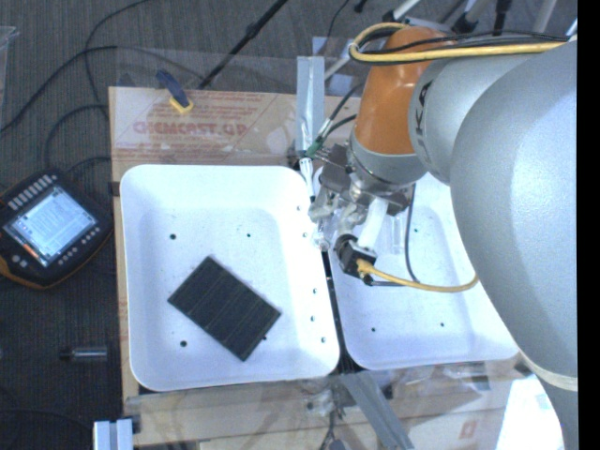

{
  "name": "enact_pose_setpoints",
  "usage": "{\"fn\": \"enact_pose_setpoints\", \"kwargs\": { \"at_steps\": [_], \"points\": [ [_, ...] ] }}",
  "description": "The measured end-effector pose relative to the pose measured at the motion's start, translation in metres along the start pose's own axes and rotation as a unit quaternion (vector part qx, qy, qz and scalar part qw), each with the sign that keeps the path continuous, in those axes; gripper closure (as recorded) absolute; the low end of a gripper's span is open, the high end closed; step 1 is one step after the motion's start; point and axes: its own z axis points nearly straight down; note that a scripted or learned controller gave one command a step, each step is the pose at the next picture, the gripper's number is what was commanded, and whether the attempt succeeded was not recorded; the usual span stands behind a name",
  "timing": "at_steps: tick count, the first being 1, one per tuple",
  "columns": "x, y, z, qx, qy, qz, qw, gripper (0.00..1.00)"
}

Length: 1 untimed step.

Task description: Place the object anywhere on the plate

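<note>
The plate is a dark, ribbed, flat rectangle lying at a slant in the lower middle of the left bin. My gripper hangs below the orange wrist band, over the seam between the two bins and just inside the right bin's upper left corner. It is up and to the right of the plate, well apart from it. The wrist hardware hides whatever lies beneath it, and I cannot make out any object in its grasp.
A yellow cable loops from the wrist across the right bin. The grey arm covers that bin's right side. A teach pendant lies on the floor left of the bench. A blue-and-yellow clamp sits on the back board.
</note>
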Motion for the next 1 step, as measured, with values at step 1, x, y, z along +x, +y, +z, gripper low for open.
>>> {"fn": "enact_pose_setpoints", "kwargs": {
  "at_steps": [1],
  "points": [
    [0.1017, 0.0111, -0.0428, -0.002, -0.001, -0.210, 0.9776, 1.00]
  ]
}}
